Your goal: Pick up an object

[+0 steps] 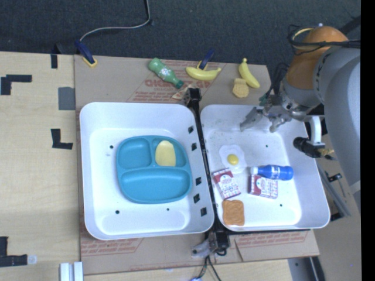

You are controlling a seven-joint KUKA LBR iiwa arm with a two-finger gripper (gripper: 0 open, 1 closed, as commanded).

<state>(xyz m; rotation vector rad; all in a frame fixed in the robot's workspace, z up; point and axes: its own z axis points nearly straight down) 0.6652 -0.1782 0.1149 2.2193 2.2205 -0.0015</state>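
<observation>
My gripper (260, 124) hangs over the back part of the right bin (304, 215), its two fingers spread apart and open, with nothing between them. In front of it in that bin lie a fried-egg toy (232, 157), a blue bottle (273, 171) on its side, a red-and-white carton (225, 184), a second red-and-white carton (263, 187) and a brown toast slice (233, 212). The gripper is apart from all of them, nearest the egg toy.
The left bin (99, 215) holds a blue divided plate (153, 168) with a yellow piece (165, 153) in one compartment. Behind the bins on the cardboard lie a green bottle (164, 72), two bananas (203, 72) (248, 74) and a small yellow item (239, 88).
</observation>
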